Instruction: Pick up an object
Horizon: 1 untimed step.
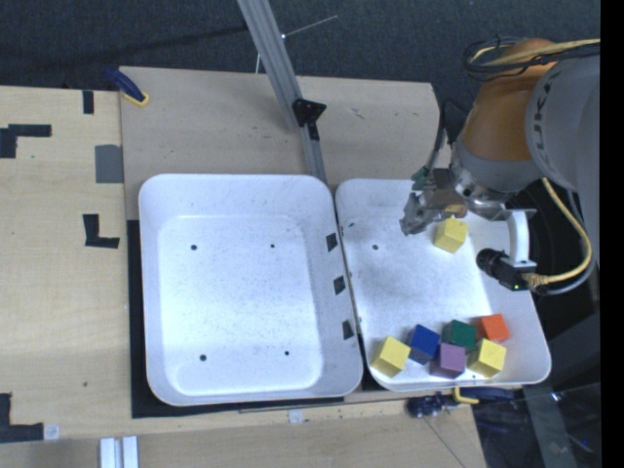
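My gripper (419, 217) hangs over the far part of the right bin (390, 271), below the arm's orange band. A yellow cube (449, 234) lies just to its right, close beside it or touching; I cannot tell which. Along the bin's near edge sits a cluster of cubes: yellow (392, 355), blue (424, 342), green (458, 334), purple (451, 359), orange (494, 328) and another yellow (489, 357).
The left bin (156, 261) stands beside the right one, with a raised divider (341, 281) between them. A slanted metal rail (283, 61) runs down to the bins' far edge. A black cable and connector (507, 266) hang by the right bin's right rim.
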Each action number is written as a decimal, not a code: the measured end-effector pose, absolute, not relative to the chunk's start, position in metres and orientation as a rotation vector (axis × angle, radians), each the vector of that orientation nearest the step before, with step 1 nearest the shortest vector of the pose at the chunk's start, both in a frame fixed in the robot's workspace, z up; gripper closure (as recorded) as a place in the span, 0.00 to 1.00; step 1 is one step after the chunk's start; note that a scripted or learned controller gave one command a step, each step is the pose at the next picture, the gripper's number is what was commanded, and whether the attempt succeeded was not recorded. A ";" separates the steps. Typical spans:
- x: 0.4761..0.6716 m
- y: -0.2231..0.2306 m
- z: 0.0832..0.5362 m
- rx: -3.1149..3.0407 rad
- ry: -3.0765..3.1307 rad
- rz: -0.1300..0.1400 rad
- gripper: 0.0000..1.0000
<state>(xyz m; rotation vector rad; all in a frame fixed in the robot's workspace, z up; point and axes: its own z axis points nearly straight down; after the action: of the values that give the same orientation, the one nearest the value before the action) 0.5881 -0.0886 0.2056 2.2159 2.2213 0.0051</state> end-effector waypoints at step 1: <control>0.585 -0.092 0.268 2.216 2.220 0.005 1.00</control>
<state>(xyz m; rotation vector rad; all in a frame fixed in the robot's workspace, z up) 0.5849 -0.0924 0.2677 2.2165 2.2196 0.0050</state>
